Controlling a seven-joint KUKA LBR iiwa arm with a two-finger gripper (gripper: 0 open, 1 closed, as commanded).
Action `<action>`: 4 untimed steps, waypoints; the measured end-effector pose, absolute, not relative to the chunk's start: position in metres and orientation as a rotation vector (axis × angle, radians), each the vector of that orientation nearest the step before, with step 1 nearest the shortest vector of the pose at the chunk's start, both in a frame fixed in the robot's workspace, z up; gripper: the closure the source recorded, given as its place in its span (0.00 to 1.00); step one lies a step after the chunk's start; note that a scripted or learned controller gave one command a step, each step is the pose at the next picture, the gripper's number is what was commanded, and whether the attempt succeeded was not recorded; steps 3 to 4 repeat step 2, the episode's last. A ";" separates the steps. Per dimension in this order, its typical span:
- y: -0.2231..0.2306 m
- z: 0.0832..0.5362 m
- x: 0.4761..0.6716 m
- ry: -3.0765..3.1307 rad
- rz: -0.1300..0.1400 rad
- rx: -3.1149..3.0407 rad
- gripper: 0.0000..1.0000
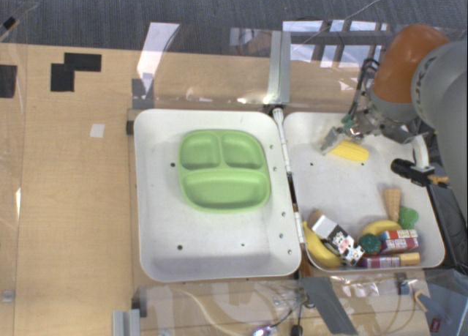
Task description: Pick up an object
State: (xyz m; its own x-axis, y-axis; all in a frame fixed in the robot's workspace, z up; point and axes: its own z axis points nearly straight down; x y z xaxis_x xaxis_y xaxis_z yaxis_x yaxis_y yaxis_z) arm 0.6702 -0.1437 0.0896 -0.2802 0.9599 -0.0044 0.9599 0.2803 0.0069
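My gripper (pixel 342 135) hangs at the back of the right bin (pixel 314 181), just above and touching the upper left edge of a yellow corn-like piece (pixel 349 154). The grey arm with its orange band (pixel 404 60) reaches in from the right above it. Nothing can be seen held in the gripper. At the bin's front lie a banana (pixel 319 247), a second banana (pixel 383 227), a small patterned box (pixel 342 241), a red and white carton (pixel 398 240), an ice-cream cone (pixel 393 200) and a green toy (pixel 407 217).
The left bin (pixel 157 203) holds a green divided plate (pixel 223 170). A metal rail (pixel 287 173) separates the two bins. A black part of the arm (pixel 413 171) juts over the right bin's right side. Bare white floor lies in the right bin's middle.
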 end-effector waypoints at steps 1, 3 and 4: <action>-0.142 0.103 0.673 2.504 0.013 1.870 1.00; -0.100 0.195 0.671 2.469 0.009 1.930 1.00; -0.100 0.195 0.671 2.469 0.009 1.930 1.00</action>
